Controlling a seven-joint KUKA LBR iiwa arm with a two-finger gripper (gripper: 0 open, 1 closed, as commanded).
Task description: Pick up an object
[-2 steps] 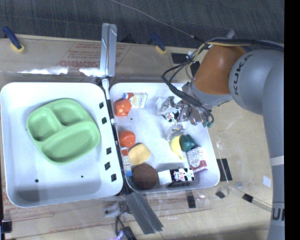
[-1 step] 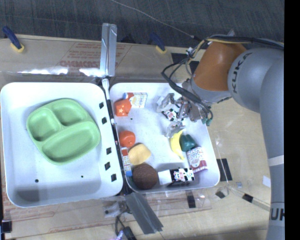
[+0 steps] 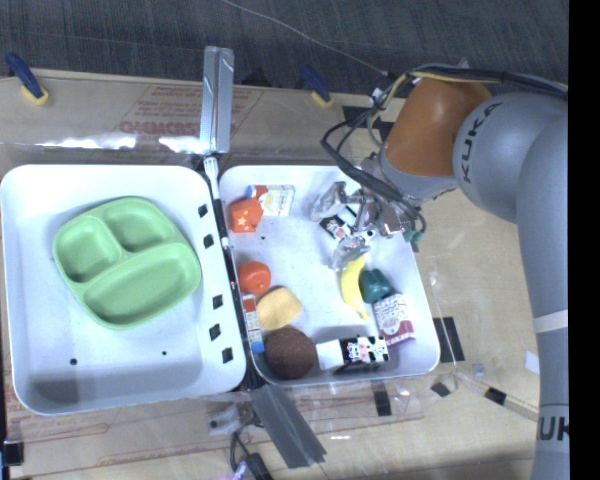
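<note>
A: Banana, you'll find it in the right bin, lying toward the right wall, its lower end touching a dark green object.

B: And your pincer?

A: It hangs low over that same bin, just above the banana's top end, beside a crumpled silver wrapper. I cannot tell whether it is open or closed; nothing visibly sits between its tips.

B: What else do you have?

A: A brown ball near the front wall, an orange fruit, and a green divided plate in the left bin.
</note>
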